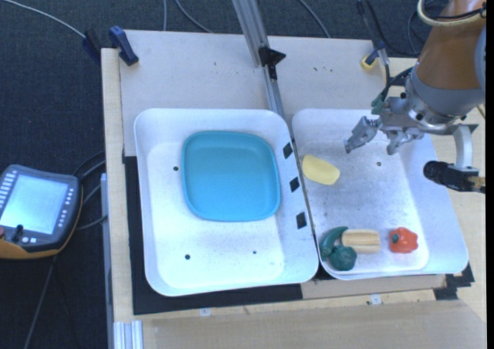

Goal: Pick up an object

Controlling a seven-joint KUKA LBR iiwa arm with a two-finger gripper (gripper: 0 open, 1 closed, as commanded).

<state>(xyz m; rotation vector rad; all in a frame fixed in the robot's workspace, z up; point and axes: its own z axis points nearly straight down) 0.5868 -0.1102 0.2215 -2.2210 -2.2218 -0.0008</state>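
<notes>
My gripper (376, 140) hangs over the back of the right bin (432, 208), its two fingers spread open with nothing between them. A yellow lemon-like piece (320, 170) lies below and to the left of it, near the bin's left wall. Along the bin's front edge lie a green vegetable (337, 247), a tan corn-like piece (361, 241) touching it, and a red tomato-like piece (402, 240).
The left bin (158, 201) holds a light blue square plate (231, 174). A metal pole (247, 8) slants down to the divider between the bins. A teach pendant (35, 208) lies on the floor at the left, with cables across the carpet behind the bench.
</notes>
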